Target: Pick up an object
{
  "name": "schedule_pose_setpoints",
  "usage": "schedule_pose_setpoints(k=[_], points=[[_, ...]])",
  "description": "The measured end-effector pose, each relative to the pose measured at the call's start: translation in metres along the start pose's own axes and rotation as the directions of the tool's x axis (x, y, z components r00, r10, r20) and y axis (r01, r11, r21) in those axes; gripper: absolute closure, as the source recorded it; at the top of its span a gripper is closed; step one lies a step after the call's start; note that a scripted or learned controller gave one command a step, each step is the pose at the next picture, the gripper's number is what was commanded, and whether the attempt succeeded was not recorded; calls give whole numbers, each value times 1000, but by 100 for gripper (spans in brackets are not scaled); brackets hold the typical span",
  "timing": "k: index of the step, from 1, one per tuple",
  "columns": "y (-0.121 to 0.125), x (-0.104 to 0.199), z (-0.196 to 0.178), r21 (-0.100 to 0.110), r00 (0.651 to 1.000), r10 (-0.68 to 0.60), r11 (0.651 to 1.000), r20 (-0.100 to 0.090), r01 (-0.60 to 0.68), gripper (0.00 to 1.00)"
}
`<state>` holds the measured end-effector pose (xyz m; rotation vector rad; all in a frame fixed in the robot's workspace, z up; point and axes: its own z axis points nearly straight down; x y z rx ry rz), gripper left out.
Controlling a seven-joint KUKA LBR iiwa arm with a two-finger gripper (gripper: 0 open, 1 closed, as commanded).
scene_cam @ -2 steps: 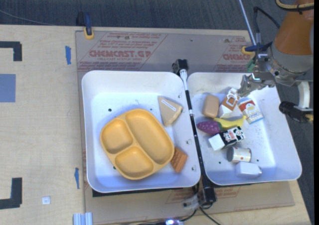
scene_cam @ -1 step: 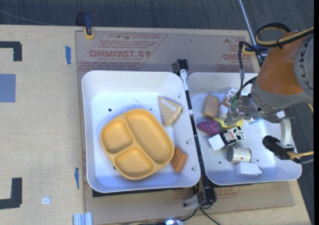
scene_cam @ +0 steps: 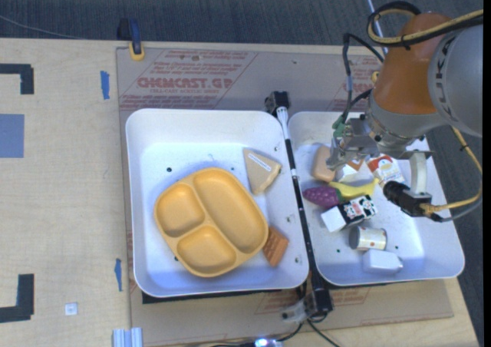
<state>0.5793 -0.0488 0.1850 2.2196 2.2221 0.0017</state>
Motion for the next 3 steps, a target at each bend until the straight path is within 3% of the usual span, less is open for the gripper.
schedule_pose_setpoints(k=[1, 2, 3], points=[[20, -42, 0, -1, 1000, 2, 1000, 2, -2, 100], [62, -131, -21, 0, 1000, 2, 1000, 2, -2, 100], [13, -104, 23, 3, 1000, 1, 1000, 0, -1, 100]])
